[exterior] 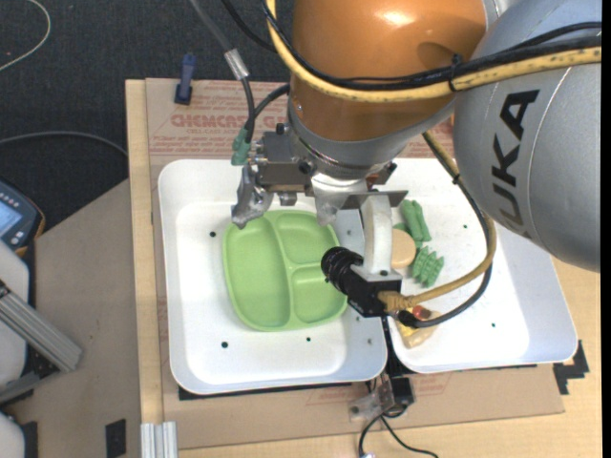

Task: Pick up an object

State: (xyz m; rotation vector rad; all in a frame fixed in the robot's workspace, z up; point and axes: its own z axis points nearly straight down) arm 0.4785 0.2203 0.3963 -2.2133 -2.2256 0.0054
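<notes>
The grey arm (pixel 535 113) leans in over most of the scene, its orange band (pixel 382 36) sitting directly above the white bin on the view's left (pixel 186 275), which suggests that bin is the target. Both bins rest side by side on the worktop (pixel 153 160), walls touching, keeping objects corralled. The likeliest object, a green divided plate (pixel 272 280), lies flat in that bin. The claw (pixel 253 203) is low at the plate's far rim, probably seeking an edge; whether it is released or clenched I cannot tell. Small green toothed pieces (pixel 427 267) lie in the neighbouring bin (pixel 520 303).
</notes>
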